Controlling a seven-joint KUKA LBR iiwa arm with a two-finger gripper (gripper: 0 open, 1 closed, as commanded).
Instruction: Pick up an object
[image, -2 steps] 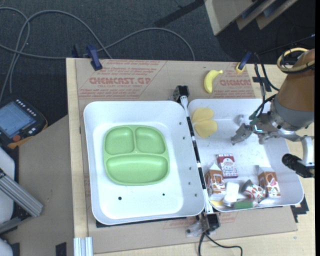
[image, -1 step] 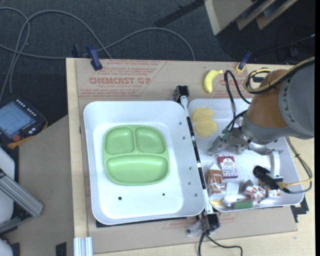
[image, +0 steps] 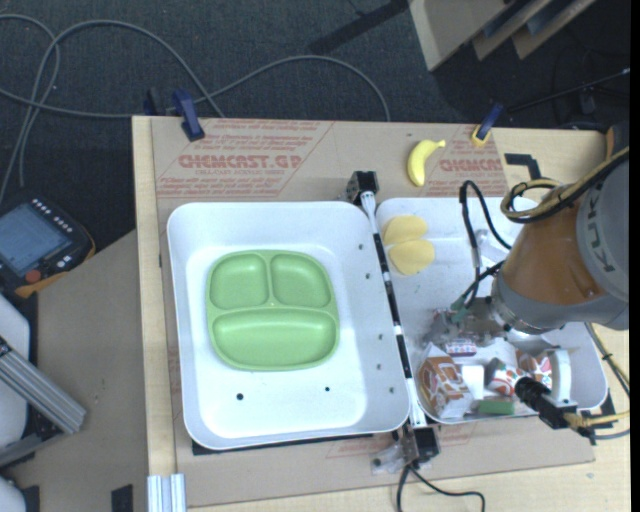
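Brown packet (image: 443, 383) lies lengthwise near-to-far in right bin (image: 440, 290); jaws' state cannot be told.

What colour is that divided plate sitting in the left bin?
The divided plate is light green, plain with no pattern; the overhead camera view shows it clearly inside the white left bin.

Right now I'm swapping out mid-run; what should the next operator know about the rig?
Arm is down over the right bin; its grip state can't be seen.
Right bin: two pale yellow pieces at the far end, cluttered packets at the near end.
Left bin holds a green divided tray.
A banana lies on the bench outside the bins.
No pick confirmed; pickup remains to be done.
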